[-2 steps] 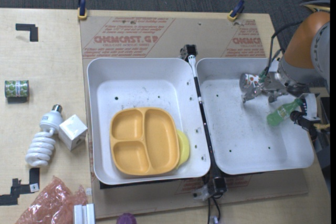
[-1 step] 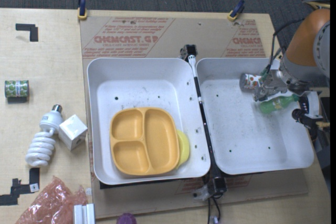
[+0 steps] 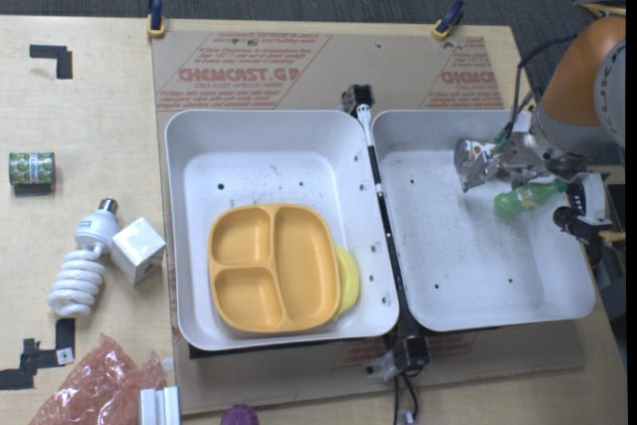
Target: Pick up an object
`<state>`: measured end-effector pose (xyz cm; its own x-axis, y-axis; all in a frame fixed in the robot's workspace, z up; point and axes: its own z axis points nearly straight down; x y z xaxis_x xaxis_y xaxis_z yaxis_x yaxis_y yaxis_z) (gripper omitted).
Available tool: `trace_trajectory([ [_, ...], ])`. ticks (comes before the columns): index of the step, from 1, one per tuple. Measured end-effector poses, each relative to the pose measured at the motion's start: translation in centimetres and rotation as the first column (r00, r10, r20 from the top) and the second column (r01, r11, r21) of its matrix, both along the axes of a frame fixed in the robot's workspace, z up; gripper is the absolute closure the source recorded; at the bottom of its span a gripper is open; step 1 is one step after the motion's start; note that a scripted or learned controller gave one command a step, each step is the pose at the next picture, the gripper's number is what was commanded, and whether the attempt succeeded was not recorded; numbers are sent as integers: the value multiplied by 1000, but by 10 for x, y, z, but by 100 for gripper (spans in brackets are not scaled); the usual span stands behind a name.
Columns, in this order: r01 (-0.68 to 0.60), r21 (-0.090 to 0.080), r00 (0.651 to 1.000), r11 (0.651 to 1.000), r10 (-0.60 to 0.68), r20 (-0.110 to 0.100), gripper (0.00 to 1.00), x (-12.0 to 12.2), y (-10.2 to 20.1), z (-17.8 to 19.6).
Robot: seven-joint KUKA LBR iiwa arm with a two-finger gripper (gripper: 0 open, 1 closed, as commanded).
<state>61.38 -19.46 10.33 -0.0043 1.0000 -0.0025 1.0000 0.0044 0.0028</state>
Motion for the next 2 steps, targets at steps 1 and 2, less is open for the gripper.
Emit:
trace_trajectory([
  [1,2,1,1000,1000,-2,-1,0,46,33,-10],
  [2,-1,-2,1000,1000,1,0,100,46,32,1],
])
